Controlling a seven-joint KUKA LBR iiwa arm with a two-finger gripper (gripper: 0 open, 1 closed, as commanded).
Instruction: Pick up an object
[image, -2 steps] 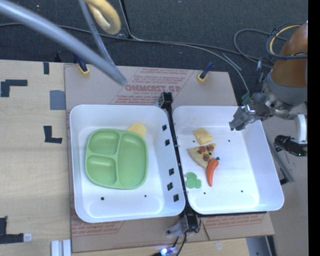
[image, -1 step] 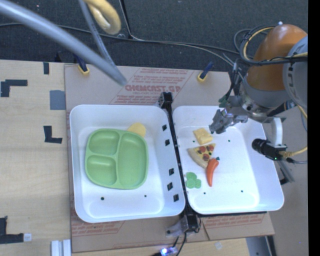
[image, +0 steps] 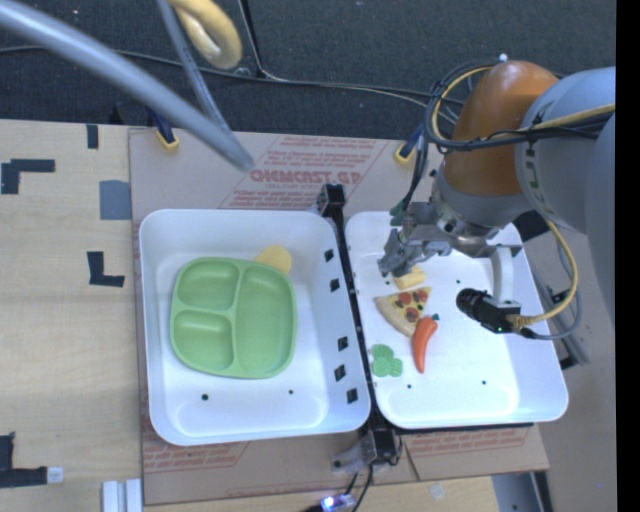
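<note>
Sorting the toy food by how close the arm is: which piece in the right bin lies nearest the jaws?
The small yellow block, directly under the gripper. The pizza slice, orange carrot and green broccoli lie progressively farther away.

Grey arm (image: 560, 130) in from the right, wrist bent downward.

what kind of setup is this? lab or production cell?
Most likely a lab bench for robot pick-and-place tests. Two shallow white bins sit side by side, the right bin and the left bin, on a cardboard sheet. The contents are toys: a pizza slice, a carrot, a green divided plate.
</note>
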